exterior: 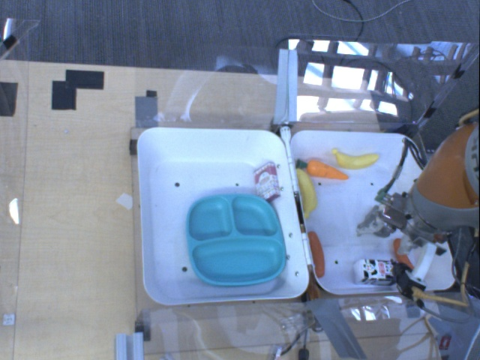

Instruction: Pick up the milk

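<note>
Overhead slanted view of two shallow white bins side by side on a wooden bench (67, 201). In the left bin (161, 201): a teal divided plate (236, 238), flat, towards the near right corner; beyond it, a small red-and-white packet (266, 181), leaning at the bin's right wall. In the right bin (352, 201): along the left wall, a yellow banana (306, 190) lying lengthwise; just beside its far end, an orange carrot (328, 170); beyond the carrot, near the far wall, a second banana (356, 158); nearer the front, by the left wall, a red sausage-shaped item (316, 253). Milk (375, 271): a small white carton with black patches, lying on its side on the floor of the right bin, close to the front wall and towards the right corner. Arm (450, 193), grey with orange band, entering from the right above the right bin. Gripper (382, 220) hanging over the right half of that bin, beyond the milk and apart from it, nothing seen held; opening not discernible from this angle, so wide or narrow cannot be told. Beside the milk, under the wrist, a small orange object (400, 259), partly hidden, kind unclear.
</note>
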`<state>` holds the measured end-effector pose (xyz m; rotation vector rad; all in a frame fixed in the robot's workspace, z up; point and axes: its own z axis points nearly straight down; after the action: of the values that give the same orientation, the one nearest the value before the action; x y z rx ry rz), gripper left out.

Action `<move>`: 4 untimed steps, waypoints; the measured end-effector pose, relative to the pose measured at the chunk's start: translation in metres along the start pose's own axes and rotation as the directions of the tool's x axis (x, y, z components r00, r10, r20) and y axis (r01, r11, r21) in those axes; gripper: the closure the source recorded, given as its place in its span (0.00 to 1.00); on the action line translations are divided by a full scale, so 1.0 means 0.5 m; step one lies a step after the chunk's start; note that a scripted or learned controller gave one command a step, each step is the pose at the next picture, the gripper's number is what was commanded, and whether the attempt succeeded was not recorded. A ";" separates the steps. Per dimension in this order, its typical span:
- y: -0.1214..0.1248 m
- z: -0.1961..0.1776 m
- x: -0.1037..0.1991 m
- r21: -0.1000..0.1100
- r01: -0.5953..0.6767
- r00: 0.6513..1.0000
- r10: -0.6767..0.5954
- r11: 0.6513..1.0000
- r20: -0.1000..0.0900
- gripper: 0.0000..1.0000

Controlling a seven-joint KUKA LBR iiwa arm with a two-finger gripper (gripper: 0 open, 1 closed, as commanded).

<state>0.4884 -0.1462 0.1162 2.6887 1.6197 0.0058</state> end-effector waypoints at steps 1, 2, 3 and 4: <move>0.054 -0.010 -0.023 0.002 -0.550 0.835 0.550 0.835 0.003 0.00; -0.001 -0.020 0.060 0.001 -0.708 0.706 0.708 0.706 0.001 0.00; 0.075 0.057 0.141 0.000 -0.759 0.651 0.759 0.651 -0.003 0.00; 0.035 -0.029 0.151 0.002 -0.746 0.666 0.746 0.666 0.002 0.00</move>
<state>0.5390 -0.0875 0.1308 3.1191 0.3804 0.0031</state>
